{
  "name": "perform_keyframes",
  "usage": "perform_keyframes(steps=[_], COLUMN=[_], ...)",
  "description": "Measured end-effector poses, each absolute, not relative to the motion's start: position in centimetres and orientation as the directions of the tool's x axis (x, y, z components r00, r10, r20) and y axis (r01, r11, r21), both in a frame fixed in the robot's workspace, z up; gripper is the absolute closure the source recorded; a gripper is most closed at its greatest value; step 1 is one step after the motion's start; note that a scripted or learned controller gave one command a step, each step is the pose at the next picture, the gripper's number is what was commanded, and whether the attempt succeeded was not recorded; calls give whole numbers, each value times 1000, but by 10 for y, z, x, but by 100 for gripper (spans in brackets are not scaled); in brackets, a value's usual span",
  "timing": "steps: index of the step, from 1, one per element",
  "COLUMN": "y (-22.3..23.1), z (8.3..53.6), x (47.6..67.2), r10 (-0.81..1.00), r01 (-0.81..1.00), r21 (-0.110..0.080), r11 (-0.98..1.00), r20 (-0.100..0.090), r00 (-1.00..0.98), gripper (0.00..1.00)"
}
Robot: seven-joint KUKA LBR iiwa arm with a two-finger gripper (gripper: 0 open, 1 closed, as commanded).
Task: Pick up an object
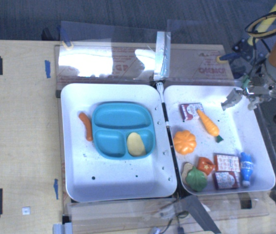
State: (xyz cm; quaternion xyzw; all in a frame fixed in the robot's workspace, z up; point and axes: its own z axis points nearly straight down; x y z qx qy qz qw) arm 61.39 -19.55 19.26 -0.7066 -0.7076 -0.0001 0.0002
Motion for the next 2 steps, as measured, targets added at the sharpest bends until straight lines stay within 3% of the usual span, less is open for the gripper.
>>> perform_keyframes(steps=[1,2], y=[-159,-161], z=[88,99], x=[595,596], r10=[988,989], r01=[988,989], r21=[7,12], r11=[152,148], r20=[-3,-5], r00=[-152,-148], gripper=[0,100])
